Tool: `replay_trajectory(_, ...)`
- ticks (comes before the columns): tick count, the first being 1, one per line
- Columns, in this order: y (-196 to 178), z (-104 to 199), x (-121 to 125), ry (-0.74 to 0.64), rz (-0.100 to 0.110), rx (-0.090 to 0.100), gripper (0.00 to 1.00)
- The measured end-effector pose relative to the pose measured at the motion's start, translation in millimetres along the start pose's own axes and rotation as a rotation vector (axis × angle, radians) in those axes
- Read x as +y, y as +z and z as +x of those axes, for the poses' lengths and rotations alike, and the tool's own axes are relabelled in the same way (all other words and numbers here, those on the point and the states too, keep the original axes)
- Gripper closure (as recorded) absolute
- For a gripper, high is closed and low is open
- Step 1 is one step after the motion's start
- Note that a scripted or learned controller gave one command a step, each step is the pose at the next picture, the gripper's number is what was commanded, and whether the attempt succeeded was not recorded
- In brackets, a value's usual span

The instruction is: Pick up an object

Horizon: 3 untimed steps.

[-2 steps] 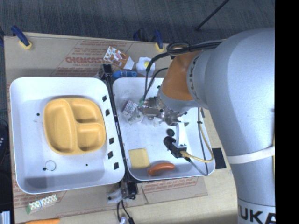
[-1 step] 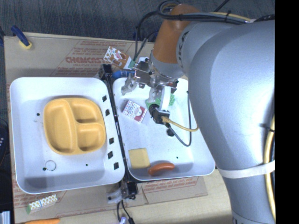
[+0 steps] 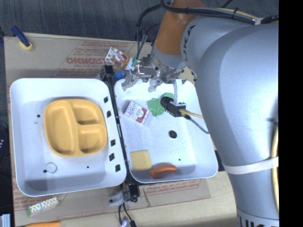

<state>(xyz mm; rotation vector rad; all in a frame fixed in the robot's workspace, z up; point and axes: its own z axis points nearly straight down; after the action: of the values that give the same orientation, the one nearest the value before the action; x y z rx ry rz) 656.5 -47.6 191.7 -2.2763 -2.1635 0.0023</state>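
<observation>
My gripper (image 3: 140, 84) hangs over the far end of the right bin (image 3: 201, 148), open, with nothing between its two grey fingers (image 3: 127, 82). Just below it a small red-and-white packet (image 3: 136, 112) lies on the bin floor. A crumpled green thing (image 3: 154, 106) sits to the packet's right, partly covered by the wrist hardware. At the near end of this bin lie a yellow block (image 3: 140, 160) and an orange-red sausage shape (image 3: 163, 170).
The left bin (image 3: 19, 126) holds a yellow divided tray (image 3: 75, 126) and a small clear ring (image 3: 50, 167). A patterned packet (image 3: 115, 56) lies on the cardboard behind the bins. The grey arm covers the right bin's right side.
</observation>
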Motion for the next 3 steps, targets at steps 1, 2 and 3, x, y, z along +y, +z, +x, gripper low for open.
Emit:
replay_trajectory(1, 0.1, -5.6, -22.1, -0.405, 0.002, 0.0, 0.0)
replay_trajectory(2, 0.1, -11.9, -77.6, -0.673, 0.002, 0.001, 0.0)
replay_trajectory(3, -0.2, 19.3, -68.0, -0.937, -0.002, -0.002, 0.0)
